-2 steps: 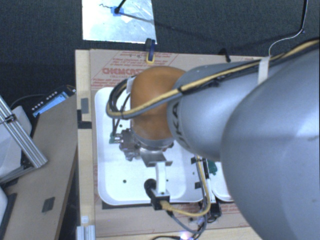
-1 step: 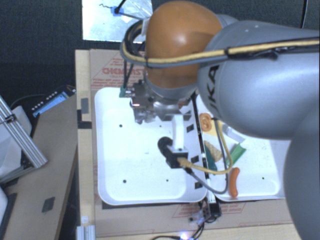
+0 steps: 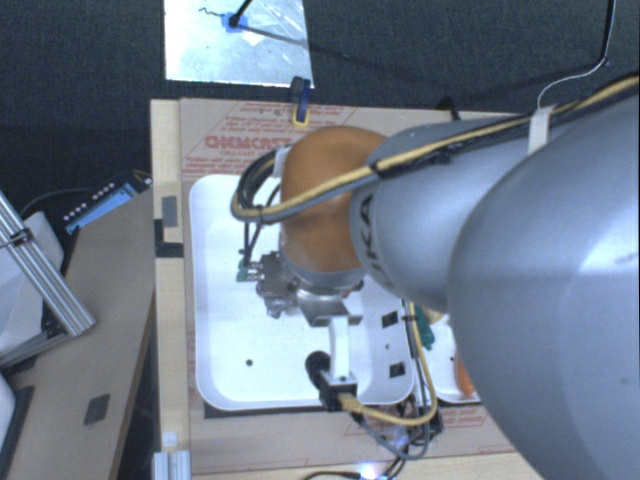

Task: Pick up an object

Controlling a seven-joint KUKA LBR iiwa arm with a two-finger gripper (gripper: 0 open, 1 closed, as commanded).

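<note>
Tool: Your tool (image 3: 275,286) sits under the orange-banded wrist of the grey arm (image 3: 520,258). It hangs over the middle of the left shallow white bin (image 3: 215,258).

Tool state: The wrist hides its working end, so you cannot tell whether it is wide, narrow or holding anything.

Task's thing: The clearest candidate is a small green object (image 3: 426,333) in the right shallow white bin (image 3: 446,360), half hidden by the arm. An orange sliver (image 3: 462,375) of another object shows near it in the same bin.

Direction: Both lie to the picture's right of the tool, in the other bin and tucked beneath the arm. The next move would probably need a sideways shift to the right across the wall between the bins.

Long axis: The green object seems to run from far to near, but too little of it shows to be sure.

Left bin: The floor beside the tool looks bare except for a tiny dark speck (image 3: 249,361) toward the near rim. It is too small to identify.

Counts: One arm, one tool, two white bins side by side on the bench (image 3: 172,348). One green object, one orange object and one dark speck.
</note>
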